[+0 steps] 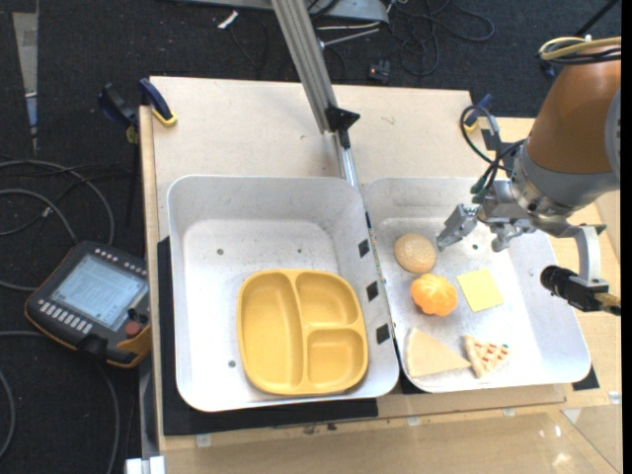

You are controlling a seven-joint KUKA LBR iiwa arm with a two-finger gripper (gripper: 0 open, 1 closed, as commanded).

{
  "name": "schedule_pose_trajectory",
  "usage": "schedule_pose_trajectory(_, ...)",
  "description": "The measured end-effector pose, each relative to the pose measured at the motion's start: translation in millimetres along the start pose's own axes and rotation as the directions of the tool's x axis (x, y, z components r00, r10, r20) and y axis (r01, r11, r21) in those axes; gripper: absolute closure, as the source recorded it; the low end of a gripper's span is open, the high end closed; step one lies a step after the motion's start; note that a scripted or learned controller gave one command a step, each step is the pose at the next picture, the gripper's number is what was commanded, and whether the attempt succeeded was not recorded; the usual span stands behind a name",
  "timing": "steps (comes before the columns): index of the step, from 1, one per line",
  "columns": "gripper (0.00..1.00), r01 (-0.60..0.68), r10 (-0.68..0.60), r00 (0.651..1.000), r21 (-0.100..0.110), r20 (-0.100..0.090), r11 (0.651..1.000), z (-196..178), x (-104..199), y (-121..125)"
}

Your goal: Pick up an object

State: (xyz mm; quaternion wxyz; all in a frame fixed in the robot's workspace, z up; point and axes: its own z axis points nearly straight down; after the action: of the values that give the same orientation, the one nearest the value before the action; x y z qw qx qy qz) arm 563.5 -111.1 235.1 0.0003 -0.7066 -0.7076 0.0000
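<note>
While the two-finger grey gripper [479,229] hangs spread wide and empty at right-bin centre, round beige bun [415,253] sits just left; bin's white rim [583,355] well clear.

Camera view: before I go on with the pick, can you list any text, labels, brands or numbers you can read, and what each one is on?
No text can be read in this view.
Teach pendant on the floor: its screen is lit, but the content is too small and blurred to read.
Yellow tray, the food items and both bins: no labels or markings visible.
Arm: no legible brand or number.
</note>
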Motion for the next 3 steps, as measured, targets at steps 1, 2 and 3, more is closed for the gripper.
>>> schedule_pose_trajectory(1,0.0,-0.001,0.001,1.0,0.0,0.0,1.0,-0.1,0.0,0.0)
schedule_pose_trajectory(2,0.0,-0.003,0.003,1.0,0.006,0.0,1.0,63.3,-1.5,-5.0)
schedule_pose_trajectory(3,0.0,-0.002,0.002,1.0,0.005,0.0,1.0,107.5,3.6,-5.1)
